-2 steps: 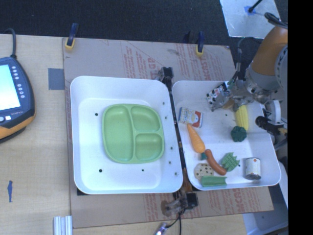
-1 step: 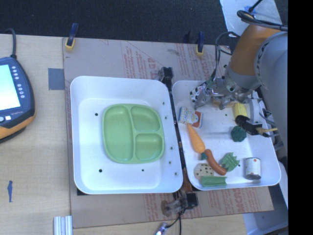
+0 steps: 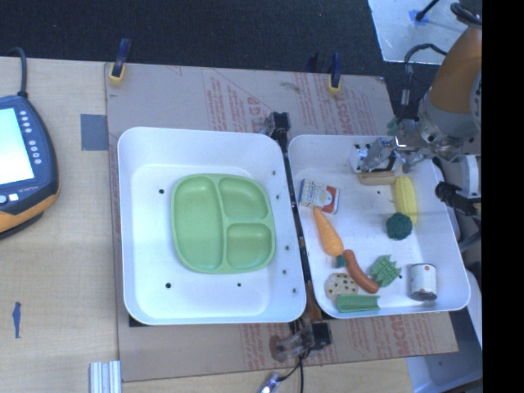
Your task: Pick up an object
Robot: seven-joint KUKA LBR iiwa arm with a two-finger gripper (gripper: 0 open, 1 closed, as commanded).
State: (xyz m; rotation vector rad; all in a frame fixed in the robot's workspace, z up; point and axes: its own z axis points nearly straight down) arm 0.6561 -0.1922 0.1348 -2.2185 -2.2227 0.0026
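A: Which step is this, would you say?

B: The approach, I judge. The gripper (image 3: 378, 157) hangs low over the far part of the right bin (image 3: 458, 244), and whether it is released or clenched I cannot tell from this slanting view. Nothing is visibly held.

A: What lies closest to it?

B: A flat tan piece (image 3: 377, 178) sits just beneath and toward the near side, almost touching it in this view. The corn cob (image 3: 405, 198) lies just beside that, a little nearer the camera, with a dark green ball (image 3: 399, 226) beyond it.

A: And the rest?

B: Well apart: a small carton (image 3: 317, 195) by the bin's left wall, the carrot (image 3: 328, 232), a sausage (image 3: 361, 271), a can (image 3: 422, 281). The left bin (image 3: 139, 219) carries a green divided plate (image 3: 222, 222).

A: So the next move?

B: Probably settle on one target, likely the tan piece or the corn, centre over it, descend, then close and lift straight up. The tan piece looks thin, so a grip could slip.
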